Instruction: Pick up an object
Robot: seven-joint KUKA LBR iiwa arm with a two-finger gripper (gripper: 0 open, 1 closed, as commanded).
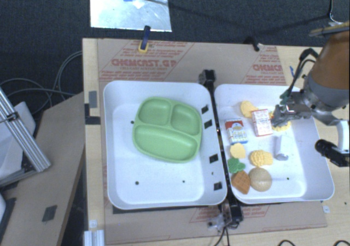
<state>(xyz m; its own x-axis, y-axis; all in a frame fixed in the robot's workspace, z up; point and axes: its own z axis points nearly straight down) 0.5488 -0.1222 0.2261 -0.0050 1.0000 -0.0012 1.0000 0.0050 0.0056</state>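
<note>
Hovering over the right bin, nothing picked yet

Looking at the right bin [314, 185], you've got all the toy food bunched toward its left half: two small cartons [261, 122] [235, 131], a corn cob [261, 157], a brown bun [260, 179], a carrot-ish piece [239, 180], a grey tool [278, 148]. Probably just dumped there so any of them is fair game. The left bin [117, 130] has only the green tray [167, 129], likely the drop spot.

Your gripper [283, 113] is low over the yellow piece [281, 124] right of the red-and-white carton, wrist angled in from the right edge, orange band up high. Honestly can't tell how the gripper is set from this angle, too blurry. Nothing looks lifted; every item seems to sit on the bin floor.
</note>
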